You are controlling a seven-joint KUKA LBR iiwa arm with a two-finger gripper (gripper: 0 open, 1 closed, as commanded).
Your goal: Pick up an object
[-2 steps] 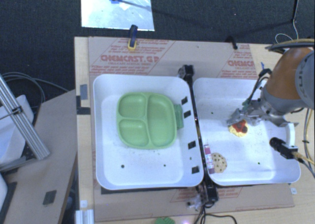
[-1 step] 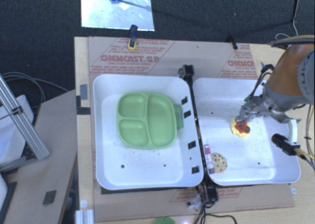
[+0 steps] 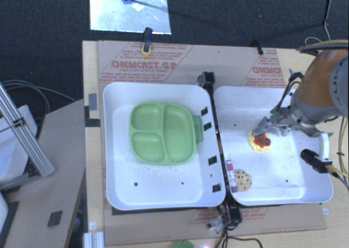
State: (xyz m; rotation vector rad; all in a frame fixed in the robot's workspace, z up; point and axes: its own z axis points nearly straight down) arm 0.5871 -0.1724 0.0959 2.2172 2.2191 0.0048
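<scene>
Small round yellow toy food with red topping, flat on white bin floor, directly under gripper, finger spread impossible to tell

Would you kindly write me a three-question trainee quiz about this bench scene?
1. True or false: the green tray lies in the right bin.
2. Which item lies nearest the claw? A) cookie B) yellow and red toy C) green tray
3. Fill in: the cookie lies near the right bin's front-____ corner.

Key: 1 false, it lies in the left bin; 2 B; 3 left.
</scene>
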